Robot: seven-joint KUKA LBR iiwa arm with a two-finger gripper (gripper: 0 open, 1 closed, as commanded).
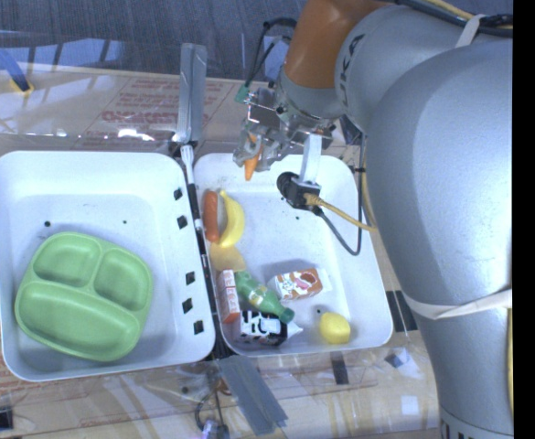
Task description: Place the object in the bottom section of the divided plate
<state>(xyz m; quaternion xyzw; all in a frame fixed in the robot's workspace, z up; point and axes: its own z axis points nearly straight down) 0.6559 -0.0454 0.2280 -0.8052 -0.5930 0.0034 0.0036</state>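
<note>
Carrot-like, the small orange object is seen pinched between the fingers of the gripper, hanging above the far edge of the right white bin. It is held clear of the yellow plastic banana and the orange sausage-shaped toy lying below it. The green divided plastic plate rests in the left white bin, well apart from the gripper. The transfer step is judged to be in hand. For it to be done well, the object should be kept high enough to pass over the wall between the bins, carried across to the plate's large near-side section, and lowered until it almost touches before the fingers are spread. The two smaller far-side compartments should be avoided, since a release from height could let it bounce into them.
</note>
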